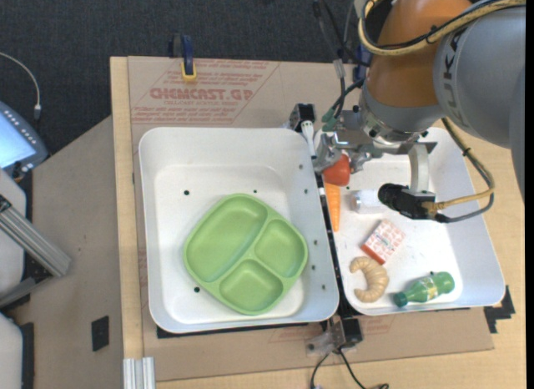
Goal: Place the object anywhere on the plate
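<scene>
A green three-compartment plate [246, 252] lies in the left bin [158, 212]. An orange carrot [334, 199] hangs point down at the left edge of the right bin [476, 237], beside the wall between the bins. My gripper [338, 160] is directly over it, and its fingers are closed on the carrot's thick reddish top end. The carrot is to the right of the plate, with the left bin's right wall between them.
The right bin holds a small white object [365, 201], a red and white box [385, 241], a croissant [370, 277] and a green bottle [425, 287]. A black cable fitting [405, 199] hangs from the arm over that bin. White floor surrounds the plate.
</scene>
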### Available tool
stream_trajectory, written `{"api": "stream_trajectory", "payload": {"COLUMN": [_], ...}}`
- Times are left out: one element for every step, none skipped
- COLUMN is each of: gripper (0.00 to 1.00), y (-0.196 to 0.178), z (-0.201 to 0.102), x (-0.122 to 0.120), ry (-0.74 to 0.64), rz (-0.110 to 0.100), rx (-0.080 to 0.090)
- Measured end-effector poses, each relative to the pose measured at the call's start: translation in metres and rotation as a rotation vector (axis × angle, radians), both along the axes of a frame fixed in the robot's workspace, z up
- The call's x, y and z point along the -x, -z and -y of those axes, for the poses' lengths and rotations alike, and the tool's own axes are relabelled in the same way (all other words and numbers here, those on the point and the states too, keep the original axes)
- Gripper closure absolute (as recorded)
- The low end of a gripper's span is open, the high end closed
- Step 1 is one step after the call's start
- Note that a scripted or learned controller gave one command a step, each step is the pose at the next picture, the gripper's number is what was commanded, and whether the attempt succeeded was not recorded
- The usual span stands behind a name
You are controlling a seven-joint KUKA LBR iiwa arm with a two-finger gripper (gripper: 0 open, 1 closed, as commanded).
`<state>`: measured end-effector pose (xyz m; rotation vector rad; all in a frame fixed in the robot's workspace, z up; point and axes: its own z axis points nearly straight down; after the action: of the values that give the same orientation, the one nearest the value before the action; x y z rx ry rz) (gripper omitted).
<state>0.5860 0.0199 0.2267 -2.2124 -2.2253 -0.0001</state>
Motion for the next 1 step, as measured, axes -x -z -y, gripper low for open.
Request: {"api": "stream_trajectory", "payload": {"gripper": [1.0], "y": [-0.0049], "z": [-0.0535], "x": [0.0217], "ry": [-0.001], "rz": [-0.001], "rx": [0.0]}}
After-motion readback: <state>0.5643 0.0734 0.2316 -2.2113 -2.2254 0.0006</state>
